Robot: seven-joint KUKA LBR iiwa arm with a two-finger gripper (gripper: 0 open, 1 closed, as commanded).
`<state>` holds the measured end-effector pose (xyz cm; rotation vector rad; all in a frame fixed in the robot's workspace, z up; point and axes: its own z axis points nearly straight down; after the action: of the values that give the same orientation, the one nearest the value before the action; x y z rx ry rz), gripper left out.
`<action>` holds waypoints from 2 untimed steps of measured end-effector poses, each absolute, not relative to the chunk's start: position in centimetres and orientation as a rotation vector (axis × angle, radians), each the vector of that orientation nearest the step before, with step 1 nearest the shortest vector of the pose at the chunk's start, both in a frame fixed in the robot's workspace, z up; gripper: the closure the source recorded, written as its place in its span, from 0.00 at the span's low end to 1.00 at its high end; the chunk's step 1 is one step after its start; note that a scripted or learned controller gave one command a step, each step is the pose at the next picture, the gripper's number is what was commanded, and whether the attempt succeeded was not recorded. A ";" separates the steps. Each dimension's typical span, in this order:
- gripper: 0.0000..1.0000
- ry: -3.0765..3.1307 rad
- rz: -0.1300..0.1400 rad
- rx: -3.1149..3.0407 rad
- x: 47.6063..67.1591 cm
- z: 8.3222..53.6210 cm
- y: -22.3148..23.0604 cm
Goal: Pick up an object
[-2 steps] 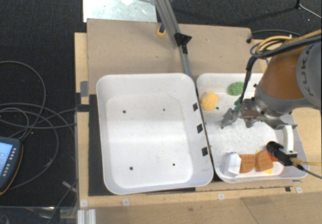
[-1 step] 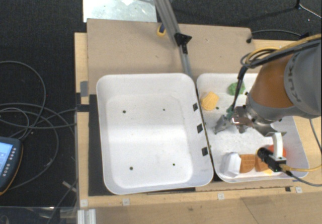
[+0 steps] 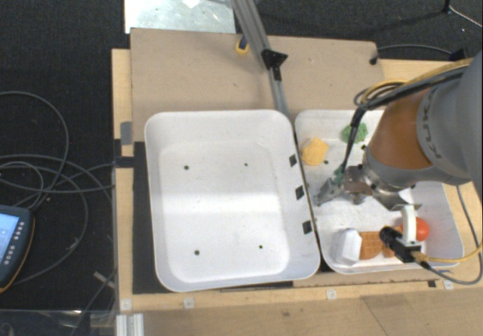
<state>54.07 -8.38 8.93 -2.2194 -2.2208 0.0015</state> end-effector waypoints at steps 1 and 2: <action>1.00 -2.223 -0.004 -2.221 54.2 10.1 -8.4; 1.00 -2.227 -0.005 -2.223 54.3 14.7 -9.1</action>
<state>54.31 -9.09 14.66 -2.2227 -2.2266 -0.0051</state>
